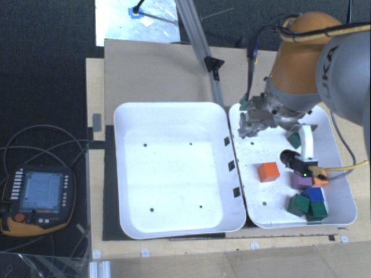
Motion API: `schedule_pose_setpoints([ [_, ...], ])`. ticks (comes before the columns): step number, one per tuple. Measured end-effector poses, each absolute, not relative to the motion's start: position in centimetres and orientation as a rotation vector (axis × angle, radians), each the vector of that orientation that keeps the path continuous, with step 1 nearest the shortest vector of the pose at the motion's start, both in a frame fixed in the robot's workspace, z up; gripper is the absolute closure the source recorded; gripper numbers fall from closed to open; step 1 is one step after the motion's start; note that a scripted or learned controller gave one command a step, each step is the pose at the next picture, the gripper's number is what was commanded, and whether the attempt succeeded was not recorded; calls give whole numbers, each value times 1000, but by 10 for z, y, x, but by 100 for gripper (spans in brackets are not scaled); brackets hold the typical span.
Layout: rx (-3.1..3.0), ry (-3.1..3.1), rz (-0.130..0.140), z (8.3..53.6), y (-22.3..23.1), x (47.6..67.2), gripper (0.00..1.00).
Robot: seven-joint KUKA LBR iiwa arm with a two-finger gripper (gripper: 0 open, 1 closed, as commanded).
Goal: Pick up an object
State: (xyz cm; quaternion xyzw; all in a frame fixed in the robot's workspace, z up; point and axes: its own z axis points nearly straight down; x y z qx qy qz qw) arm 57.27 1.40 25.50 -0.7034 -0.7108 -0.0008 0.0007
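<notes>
Nearest me, green blocks (306, 206) and a blue block (315, 193) crowd the right bin's (255, 207) five o'clock corner, a purple block (301, 181) just above. At nine o'clock from that sits an orange cube (268, 171). Farther up hangs my gripper (250, 126); whether it's parted I cannot tell.

We see: handheld control pendant (36, 200) lower left with looped cables | tripod pole (197, 39) slanting from top centre | shiny sheet (136, 13) upper left

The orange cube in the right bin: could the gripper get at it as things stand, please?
Probably yes: the orange cube sits apart from the other blocks, open from above, and the gripper is over the same bin.
</notes>
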Motion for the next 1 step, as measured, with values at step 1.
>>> schedule_pose_setpoints([
  [1,-2211,-2233,-5,256,58,585,100],
])
